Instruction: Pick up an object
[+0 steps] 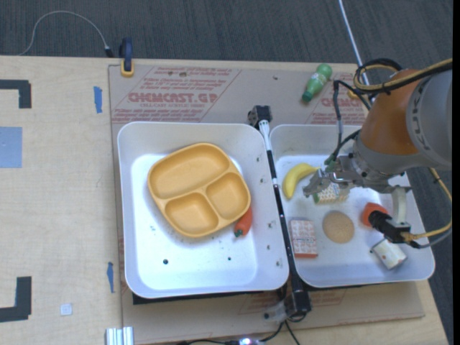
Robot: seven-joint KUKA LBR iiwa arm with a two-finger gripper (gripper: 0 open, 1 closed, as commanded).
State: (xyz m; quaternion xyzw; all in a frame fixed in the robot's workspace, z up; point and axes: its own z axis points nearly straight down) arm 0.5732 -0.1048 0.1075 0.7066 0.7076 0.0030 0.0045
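Jaws hang low in the right bin beside the banana, grip state unclear.

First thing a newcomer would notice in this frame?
The yellow divided plate fills much of the left bin, a small orange-red toy at its lower right edge. In the right bin, the grey and orange arm hangs over a banana, end effector beside it.

Orange-yellow plate, yellow banana, green bottle.
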